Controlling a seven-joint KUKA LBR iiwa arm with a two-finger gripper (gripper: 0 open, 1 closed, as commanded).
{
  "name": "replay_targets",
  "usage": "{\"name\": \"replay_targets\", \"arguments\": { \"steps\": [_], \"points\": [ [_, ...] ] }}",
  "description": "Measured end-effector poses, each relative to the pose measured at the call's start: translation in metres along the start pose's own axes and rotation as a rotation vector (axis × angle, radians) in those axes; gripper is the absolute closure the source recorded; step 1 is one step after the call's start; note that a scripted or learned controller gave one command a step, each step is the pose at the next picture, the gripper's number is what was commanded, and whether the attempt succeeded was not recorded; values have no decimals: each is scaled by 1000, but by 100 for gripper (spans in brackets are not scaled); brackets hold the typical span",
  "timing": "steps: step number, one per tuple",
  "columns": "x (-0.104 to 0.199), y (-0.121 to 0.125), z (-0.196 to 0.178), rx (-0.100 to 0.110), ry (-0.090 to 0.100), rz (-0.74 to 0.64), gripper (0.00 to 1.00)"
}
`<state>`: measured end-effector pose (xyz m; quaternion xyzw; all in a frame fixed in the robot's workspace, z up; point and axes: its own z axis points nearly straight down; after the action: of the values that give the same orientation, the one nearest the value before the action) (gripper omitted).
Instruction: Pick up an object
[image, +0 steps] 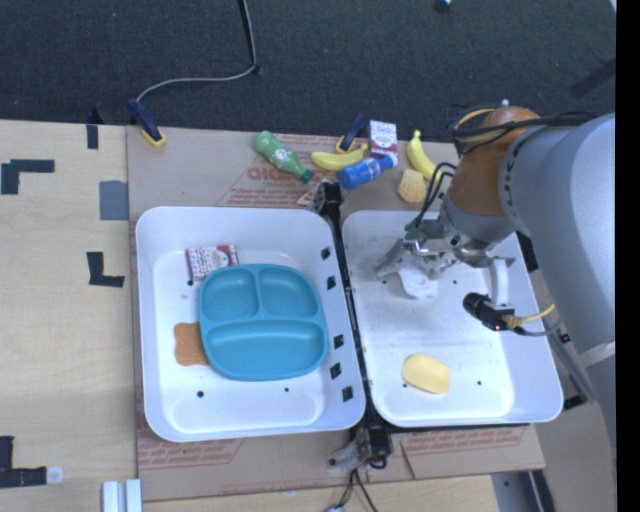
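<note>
The gripper (415, 272) is hovering low in the right bin (520, 400), its fingers blurred over a small white object (418, 286); whether they are gripping it cannot be told. A yellow piece (426, 374) is lying nearer the front.

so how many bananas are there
2, both on the cardboard behind the bins: one banana lies beside the blue bottle, the other banana lies further right, next to the arm. The arm may hide more.

Gripper (415, 268) low in right bin (520, 400) over white object (418, 286), yellow lump (426, 374) at six o'clock.
</note>
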<state>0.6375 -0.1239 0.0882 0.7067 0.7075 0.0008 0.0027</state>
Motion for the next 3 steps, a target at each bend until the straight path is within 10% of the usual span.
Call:
{"name": "replay_targets", "arguments": {
  "steps": [1, 2, 3],
  "points": [
    [0, 2, -12, -7, -3, -1, 100],
    [10, -79, -14, 5, 2, 1, 100],
    [129, -89, -97, 5, 4, -3, 100]
  ]
}}
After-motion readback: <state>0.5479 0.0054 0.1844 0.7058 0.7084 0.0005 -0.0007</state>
